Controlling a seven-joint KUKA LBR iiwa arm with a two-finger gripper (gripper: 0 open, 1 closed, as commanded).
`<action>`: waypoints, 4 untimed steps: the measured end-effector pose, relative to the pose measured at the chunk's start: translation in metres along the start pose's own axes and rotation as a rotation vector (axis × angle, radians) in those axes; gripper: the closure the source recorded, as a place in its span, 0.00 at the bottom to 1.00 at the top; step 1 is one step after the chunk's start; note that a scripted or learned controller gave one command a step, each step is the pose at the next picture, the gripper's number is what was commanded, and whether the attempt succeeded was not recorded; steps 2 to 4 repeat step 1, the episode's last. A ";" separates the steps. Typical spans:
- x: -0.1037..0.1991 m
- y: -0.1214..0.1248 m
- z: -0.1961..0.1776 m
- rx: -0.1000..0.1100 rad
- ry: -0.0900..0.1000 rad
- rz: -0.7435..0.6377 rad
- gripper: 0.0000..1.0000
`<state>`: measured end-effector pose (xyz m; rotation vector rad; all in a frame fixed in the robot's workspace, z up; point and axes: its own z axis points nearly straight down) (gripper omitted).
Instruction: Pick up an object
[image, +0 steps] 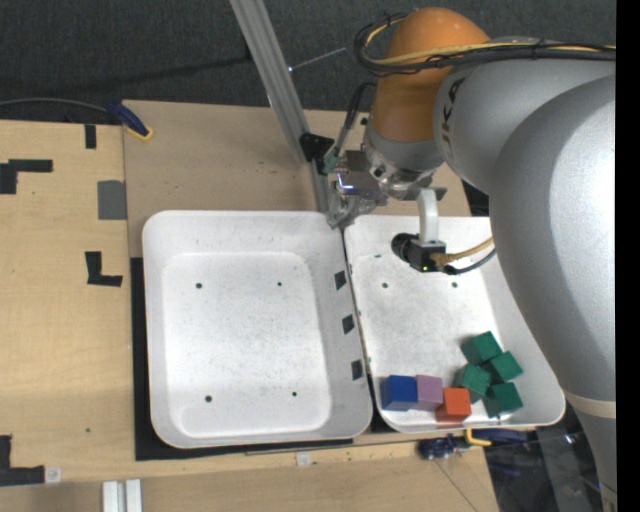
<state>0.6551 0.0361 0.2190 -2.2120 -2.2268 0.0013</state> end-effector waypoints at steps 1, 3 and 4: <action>0.047 0.009 0.005 -0.001 0.000 0.001 1.00; 0.047 0.009 0.005 -0.001 0.000 0.001 1.00; 0.047 0.009 0.005 -0.001 0.000 0.001 1.00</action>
